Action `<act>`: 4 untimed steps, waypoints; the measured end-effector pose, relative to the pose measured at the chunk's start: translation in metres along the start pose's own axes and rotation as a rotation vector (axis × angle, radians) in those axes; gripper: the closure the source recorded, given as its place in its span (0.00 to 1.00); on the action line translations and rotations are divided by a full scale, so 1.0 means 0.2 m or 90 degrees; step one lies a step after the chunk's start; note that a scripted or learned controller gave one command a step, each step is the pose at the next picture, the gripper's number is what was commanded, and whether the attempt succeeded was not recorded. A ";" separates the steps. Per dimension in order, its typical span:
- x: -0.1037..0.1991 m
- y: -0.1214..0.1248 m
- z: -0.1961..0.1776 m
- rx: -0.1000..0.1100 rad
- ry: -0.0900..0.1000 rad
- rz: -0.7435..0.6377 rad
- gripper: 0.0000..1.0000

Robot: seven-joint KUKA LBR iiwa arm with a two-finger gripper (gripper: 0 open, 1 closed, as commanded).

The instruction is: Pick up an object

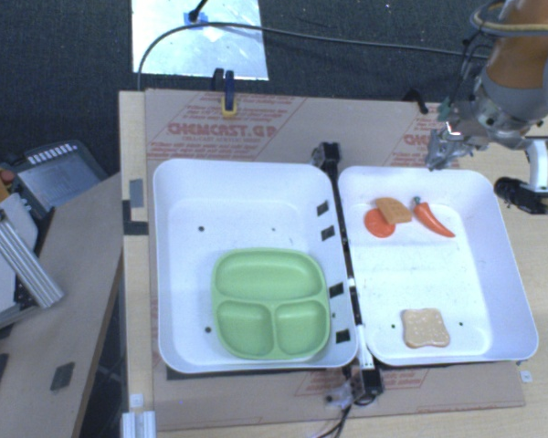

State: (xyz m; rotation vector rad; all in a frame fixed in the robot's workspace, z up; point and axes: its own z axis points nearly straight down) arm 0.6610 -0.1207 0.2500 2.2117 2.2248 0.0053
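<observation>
The table (256,121) carries two white bins side by side. A green divided plate (270,301) is seen in the left bin (183,199). In the right bin (493,272) lie a toast slice (425,328) near the front, and an orange carrot (433,218), a red round slice (379,224) and a tan cracker (395,210) near the back. The claw (441,156) is seen above the back rim; whether it is released or clenched cannot be told.

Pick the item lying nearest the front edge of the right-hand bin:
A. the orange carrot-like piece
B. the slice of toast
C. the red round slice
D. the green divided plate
B: the slice of toast lies alone near the front edge of the right bin, while the carrot-like piece and red round slice sit toward the back, and the green divided plate is in the left bin.
</observation>
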 end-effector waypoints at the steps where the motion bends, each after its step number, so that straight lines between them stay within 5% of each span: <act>1: 0.27 -0.05 0.04 0.003 0.001 -0.001 1.00; 4: 0.96 -0.23 0.05 0.003 0.002 -0.002 1.00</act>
